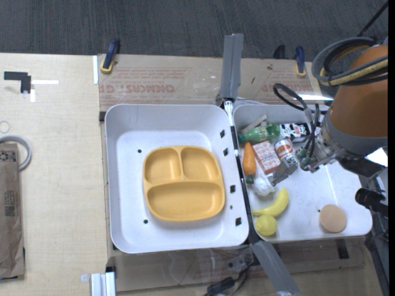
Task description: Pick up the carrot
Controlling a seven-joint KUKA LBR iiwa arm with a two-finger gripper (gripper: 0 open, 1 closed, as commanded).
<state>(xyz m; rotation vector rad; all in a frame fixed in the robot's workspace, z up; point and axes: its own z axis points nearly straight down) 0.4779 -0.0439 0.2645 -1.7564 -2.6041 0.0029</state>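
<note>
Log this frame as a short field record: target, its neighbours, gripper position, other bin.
target: orange carrot, lying in the right white bin by its left wall
neighbours: red-and-white printed packet to its right; green item above; white wad below
also in right bin: yellow banana, yellow lemon, tan round ball, small red can
gripper: two-finger gripper low over the clutter, right of the carrot, not on it
left bin: left white bin holds a yellow three-section plastic plate

Two white bins on the worktop (55, 165)
Carrot (249, 158) lies in right bin (352, 227); claw (285, 172) hovers just beside it.
</note>
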